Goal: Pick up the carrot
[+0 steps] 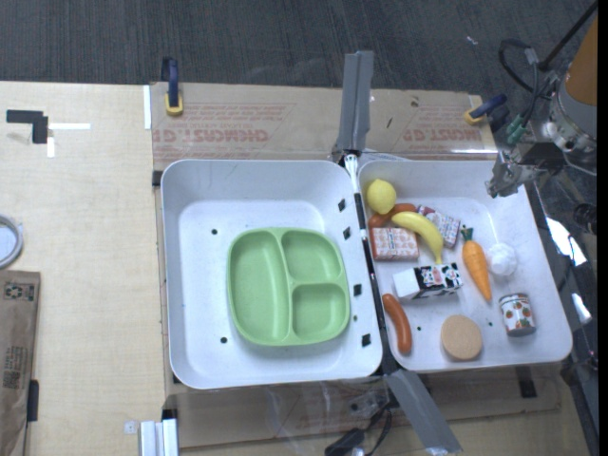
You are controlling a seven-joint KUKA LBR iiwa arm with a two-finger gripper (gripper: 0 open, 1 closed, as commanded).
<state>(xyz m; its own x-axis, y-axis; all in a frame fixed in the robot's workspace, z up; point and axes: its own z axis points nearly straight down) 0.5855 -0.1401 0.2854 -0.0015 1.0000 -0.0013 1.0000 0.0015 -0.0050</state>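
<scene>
Overhead, two shallow white plastic bins sit side by side on a pale wood-grain surface (pixel 85 207), their shared rims joined along the middle. Left bin (pixel 190 255): smooth matte walls, a few dark dots on the floor, one light green tray (pixel 288 286) with three rounded compartments lying flat in it. Right bin (pixel 541 340): crowded. Carrot (pixel 476 267), orange, tapered, lies right of centre in the right bin with its thick end toward the far side and its point toward the near side; just beside a white crumpled-looking lump (pixel 502 259) on its right, close to the curved yellow banana (pixel 421 231) on its left. Round yellow lemon (pixel 381 196) at the far left corner, touching the banana's upper end. A red-and-white printed box (pixel 393 243) sits under the banana; something orange-red behind it is mostly hidden, cannot say what. A black-and-white carton (pixel 429 280) lies tilted at centre. Glossy red sausage (pixel 398 323) runs along the left wall; a flat tan disc (pixel 463 337) and a small printed can (pixel 517 314) sit toward the near side. Gripper (pixel 504 180) hangs over the far right corner of the right bin, well apart from the carrot; dark, tangled with cables, partly cut by the frame edge, and whether the fingers stand apart or together cannot be told. Brown cardboard (pixel 266 126) lines the far side behind both bins.
</scene>
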